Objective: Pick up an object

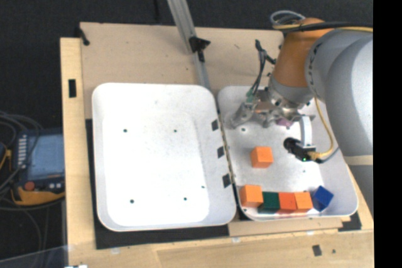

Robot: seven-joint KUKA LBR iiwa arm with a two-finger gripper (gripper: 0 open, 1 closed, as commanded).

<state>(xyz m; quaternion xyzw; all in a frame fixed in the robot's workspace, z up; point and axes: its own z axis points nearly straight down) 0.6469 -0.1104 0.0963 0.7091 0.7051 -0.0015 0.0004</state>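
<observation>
Nothing is lifted yet — the pincer [259, 115] is seen low in the right bin [336, 163], its spread not discernible. The orange cube [262, 156] lies loose just below it; the grasp and lift are left.

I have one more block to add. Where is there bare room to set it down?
The left bin has a bare floor wall to wall. In the right bin, blocks crowd the near wall, a lone orange block sits mid-floor, and the gripper hangs over the far end.
</observation>
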